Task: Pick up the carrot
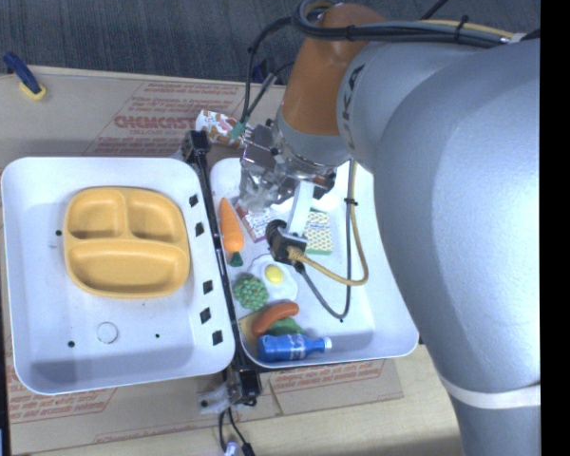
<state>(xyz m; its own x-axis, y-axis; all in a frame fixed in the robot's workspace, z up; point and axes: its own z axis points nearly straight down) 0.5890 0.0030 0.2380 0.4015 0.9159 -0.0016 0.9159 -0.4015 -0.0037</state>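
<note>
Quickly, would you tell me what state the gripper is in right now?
Gripper: cannot be told; it hangs over the right bin beside the carrot.

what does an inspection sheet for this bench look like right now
surface: two white bins side by side, left bin and right bin, on cardboard
job's things: carrot lying in the right bin near the divider, nothing gripping it
clutter: yellow tray in the left bin; fried egg, green grapes, sausage, blue bottle in the right bin
grippers: gripper above the right bin, beside the carrot
cables: black and yellow hoses hanging from the wrist
surroundings: dark carpet
</note>
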